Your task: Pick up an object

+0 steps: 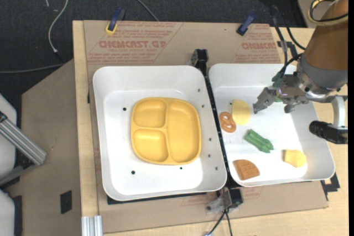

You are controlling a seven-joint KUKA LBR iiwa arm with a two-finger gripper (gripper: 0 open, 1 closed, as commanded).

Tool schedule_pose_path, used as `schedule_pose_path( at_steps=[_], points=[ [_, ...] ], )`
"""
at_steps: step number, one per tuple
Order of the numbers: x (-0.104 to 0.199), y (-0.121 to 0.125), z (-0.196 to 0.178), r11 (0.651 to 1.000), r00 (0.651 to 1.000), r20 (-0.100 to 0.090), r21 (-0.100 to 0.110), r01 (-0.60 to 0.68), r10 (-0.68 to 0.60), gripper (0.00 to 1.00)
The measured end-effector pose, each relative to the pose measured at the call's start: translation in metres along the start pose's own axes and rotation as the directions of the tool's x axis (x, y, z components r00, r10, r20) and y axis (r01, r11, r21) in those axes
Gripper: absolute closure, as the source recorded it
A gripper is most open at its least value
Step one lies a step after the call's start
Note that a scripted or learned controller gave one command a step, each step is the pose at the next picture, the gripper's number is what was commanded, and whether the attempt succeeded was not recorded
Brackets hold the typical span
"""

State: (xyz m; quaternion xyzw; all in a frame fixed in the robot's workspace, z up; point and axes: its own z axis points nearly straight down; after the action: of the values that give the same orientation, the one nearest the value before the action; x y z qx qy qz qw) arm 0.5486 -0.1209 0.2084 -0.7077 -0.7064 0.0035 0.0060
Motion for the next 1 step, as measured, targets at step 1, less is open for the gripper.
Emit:
schedule_pose_path(
  at_steps=[1],
  points=[
    [0.0001,0.0026,-0.0057,1.0,1.0,0.002,-0.012,0.002,-0.002,0.0]
  ],
)
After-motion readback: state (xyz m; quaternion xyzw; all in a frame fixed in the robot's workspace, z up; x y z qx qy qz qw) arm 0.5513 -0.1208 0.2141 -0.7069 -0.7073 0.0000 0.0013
